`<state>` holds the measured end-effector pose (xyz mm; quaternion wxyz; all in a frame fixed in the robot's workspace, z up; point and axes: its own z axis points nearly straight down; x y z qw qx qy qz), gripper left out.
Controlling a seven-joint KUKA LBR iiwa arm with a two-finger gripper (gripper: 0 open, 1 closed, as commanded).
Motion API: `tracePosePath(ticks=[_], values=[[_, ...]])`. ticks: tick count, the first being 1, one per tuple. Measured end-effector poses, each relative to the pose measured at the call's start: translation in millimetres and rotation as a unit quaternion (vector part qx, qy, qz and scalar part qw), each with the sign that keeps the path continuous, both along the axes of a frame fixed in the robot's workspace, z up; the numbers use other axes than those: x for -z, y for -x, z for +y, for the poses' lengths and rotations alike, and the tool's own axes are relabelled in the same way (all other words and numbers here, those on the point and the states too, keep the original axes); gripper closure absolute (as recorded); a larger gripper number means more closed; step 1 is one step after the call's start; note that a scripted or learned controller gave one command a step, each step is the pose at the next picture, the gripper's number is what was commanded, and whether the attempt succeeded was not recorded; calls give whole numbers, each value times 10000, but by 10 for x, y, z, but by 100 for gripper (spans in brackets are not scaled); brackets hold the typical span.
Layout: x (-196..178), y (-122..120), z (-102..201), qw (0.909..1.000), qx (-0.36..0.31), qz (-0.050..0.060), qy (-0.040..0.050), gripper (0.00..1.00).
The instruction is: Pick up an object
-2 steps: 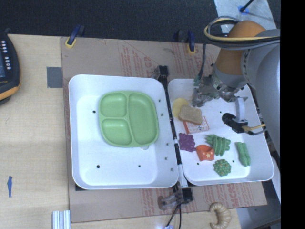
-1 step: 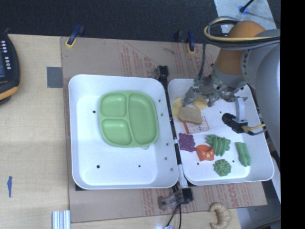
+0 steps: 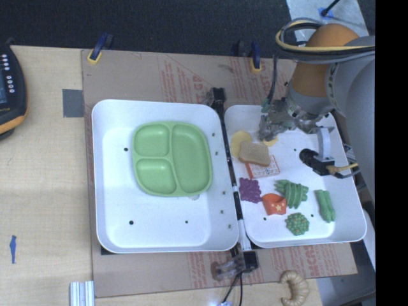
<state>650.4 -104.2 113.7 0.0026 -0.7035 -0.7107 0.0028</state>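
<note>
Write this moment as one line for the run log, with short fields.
gripper: low over right bin | nearest: yellow piece, bread | pick: not confirmed | plate: in left bin

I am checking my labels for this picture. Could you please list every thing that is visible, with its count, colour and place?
left bin: 1, white, on the bench
right bin: 1, white, beside the left bin
divided plate: 1, light green, in the left bin
bread slice: 1, tan, right bin, far left part
yellow piece: 1, yellow, partly under the bread slice
grapes: 1 bunch, purple, right bin, left side
red piece: 1, red, right bin, middle
bean pods: 1 cluster, green, beside the red piece
broccoli: 1, green, right bin, near edge
long pod: 1, green, right bin, right side
curled piece: 1, tan, on the bench outside the bins
arm: 1, grey and orange, from the right
gripper: 1, over the right bin's far left part
</note>
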Motion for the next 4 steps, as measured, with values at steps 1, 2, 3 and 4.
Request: tracePosePath(ticks=[1,2,3,4], values=[[5,1,0,10000,-6,4,2,0],[222,-59,13,10000,11,-15,4,0],[216,-56,64,10000,17,-11,-1,0],[215,-57,34,10000,33,-16,-1,0]])
